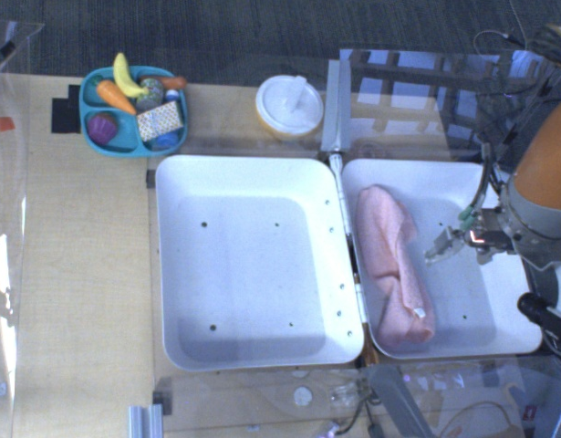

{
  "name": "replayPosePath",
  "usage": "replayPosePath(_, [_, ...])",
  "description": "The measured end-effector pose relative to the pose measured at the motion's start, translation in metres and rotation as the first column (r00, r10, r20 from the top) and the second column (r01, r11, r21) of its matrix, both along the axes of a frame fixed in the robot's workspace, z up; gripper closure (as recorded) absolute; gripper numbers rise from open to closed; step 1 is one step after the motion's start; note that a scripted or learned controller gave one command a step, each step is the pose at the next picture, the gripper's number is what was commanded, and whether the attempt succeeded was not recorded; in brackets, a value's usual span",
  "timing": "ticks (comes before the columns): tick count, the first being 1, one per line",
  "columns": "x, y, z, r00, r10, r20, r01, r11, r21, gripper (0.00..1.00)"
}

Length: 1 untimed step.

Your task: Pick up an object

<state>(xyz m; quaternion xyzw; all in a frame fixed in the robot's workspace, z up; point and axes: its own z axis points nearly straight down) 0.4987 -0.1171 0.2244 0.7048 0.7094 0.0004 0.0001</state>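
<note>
A pink rolled towel (392, 264) lies lengthwise along the left side of the right bin (499, 331), from near the back wall to the front left corner. My gripper (441, 245) hangs over the middle of that bin, just right of the towel and apart from it, pointing left toward it. Nothing shows in its grasp. The grey arm with its orange band (545, 167) comes in from the right edge.
The left bin (248, 349) stands beside the right one, with a ridge between them. Behind the bins are a blue tray of toy food (132, 109) at the left and a white lidded bowl (289, 105). A clear frame (426, 89) stands behind the right bin.
</note>
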Motion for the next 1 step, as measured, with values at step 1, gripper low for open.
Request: replayPosePath(1, [-0.0109, -0.0234, 0.0750, 0.991, -0.132, 0.003, 0.132, 0.991, -0.001, 0.00])
